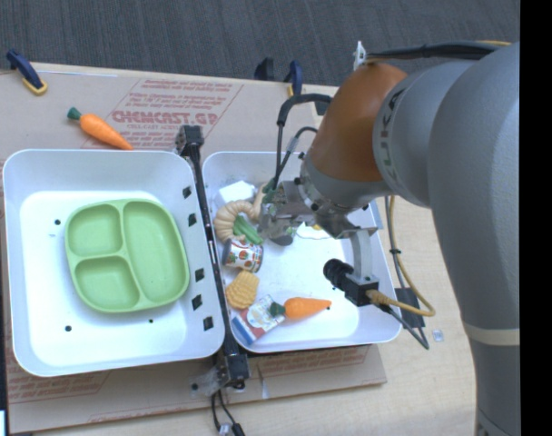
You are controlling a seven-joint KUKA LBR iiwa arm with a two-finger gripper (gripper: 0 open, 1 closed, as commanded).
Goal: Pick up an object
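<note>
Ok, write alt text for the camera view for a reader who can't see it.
A grey robot arm with an orange band reaches from the right, its gripper low over toys crowded in the right bin, including a carrot. The left bin holds a green divided plate; another carrot lies on the cardboard behind.

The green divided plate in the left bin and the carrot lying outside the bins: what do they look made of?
The green divided plate looks like moulded plastic: one even pale green, rounded ridges between its three compartments, a soft sheen. The carrot on the cardboard looks like a toy, probably plastic or rubber: flat saturated orange, a plain green stub, no natural texture. Which of the two materials, the view cannot settle.
</note>
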